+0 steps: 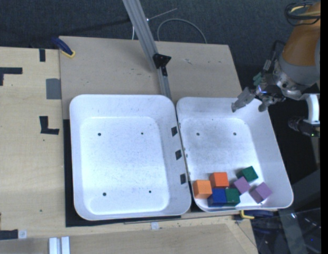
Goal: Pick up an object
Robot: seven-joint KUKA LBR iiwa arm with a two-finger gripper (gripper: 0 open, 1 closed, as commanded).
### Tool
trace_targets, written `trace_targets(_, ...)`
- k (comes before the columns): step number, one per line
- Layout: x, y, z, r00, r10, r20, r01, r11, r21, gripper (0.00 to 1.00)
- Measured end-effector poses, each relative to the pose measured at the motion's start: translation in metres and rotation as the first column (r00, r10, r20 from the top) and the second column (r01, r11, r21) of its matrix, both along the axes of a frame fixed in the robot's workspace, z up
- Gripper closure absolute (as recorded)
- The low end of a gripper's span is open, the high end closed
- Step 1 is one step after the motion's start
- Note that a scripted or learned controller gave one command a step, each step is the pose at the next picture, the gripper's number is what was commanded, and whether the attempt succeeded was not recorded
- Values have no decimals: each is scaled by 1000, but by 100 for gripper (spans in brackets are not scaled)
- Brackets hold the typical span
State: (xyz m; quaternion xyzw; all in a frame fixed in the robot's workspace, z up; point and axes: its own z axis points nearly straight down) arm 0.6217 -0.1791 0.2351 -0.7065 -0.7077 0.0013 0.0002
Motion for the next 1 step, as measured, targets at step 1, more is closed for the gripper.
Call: trace_targets(1, 26, 10, 104, 1000, 2, 11, -2, 1000, -1, 0)
